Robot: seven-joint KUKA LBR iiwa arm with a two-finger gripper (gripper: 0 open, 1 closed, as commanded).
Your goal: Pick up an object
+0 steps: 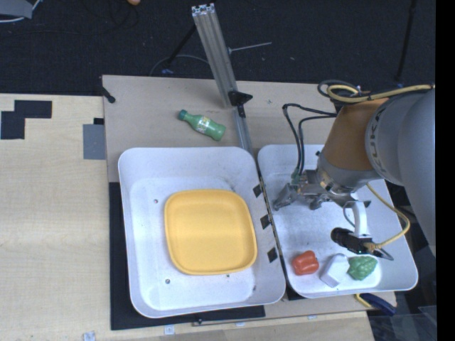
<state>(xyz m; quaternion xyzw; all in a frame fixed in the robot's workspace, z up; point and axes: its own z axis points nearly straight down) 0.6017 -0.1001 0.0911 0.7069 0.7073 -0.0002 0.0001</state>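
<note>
No legible text or labels anywhere.

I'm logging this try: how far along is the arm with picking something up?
Done: nothing lifted; the red piece, white block and green piece lie along the right bin's near edge. In hand: the gripper hangs over that bin's left half, apart from them. Left: reaching one, gripping it, lifting it.

Pale wooden bench (50,226), dark floor (320,20) beyond its far edge
</note>
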